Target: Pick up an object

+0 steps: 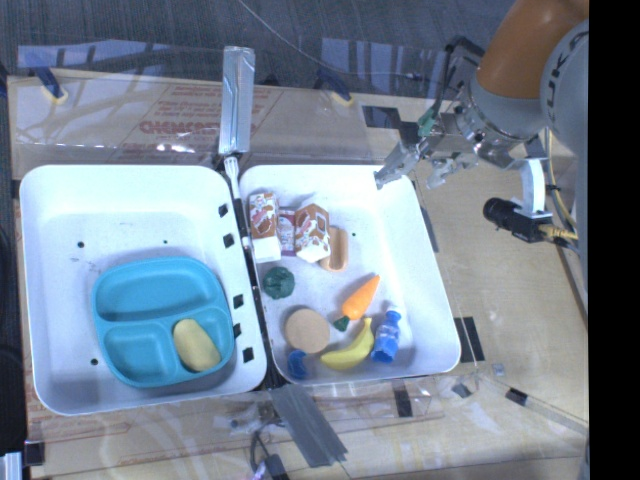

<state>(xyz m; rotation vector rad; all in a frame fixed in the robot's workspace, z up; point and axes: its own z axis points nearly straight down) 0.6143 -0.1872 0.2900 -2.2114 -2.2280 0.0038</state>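
Nearest the lens, a grey strip of tape (305, 423) lies on the pale wooden tabletop (510, 308) just beyond the near rims of two shallow white plastic bins. Inside the left bin (60, 218) a blue plastic divided tray (150, 303) sits toward the near side, and a yellow lemon-shaped toy (197, 344) rests in the tray's near right compartment.

Most of the small things lie in the right bin (425, 268). Along its near edge sit a yellow toy banana (350, 352), a small blue bottle with a white cap (387, 336) just right of it, a tan round disc (307, 330) to its left, and a little blue piece (297, 365) in the near left corner. An orange toy carrot (359, 297) lies tilted just above the banana. A dark green lumpy toy (278, 282) sits by the left wall. Toward the far left, two brown-and-white cartons (263, 214) (312, 232) lie close together with a tan oblong bread-like toy (336, 249) touching the right one.

Over the bin's far right corner hangs the grey arm (520, 118) with its orange band (528, 28), and its claw (392, 173) points down and left above the rim, nothing between its fingers; how wide it stands I cannot tell.

Clear plastic sheeting (150, 118) with red print covers the far tabletop, a silvery upright post (237, 98) stands between the bins, and dark grey carpet (130, 8) lies beyond.
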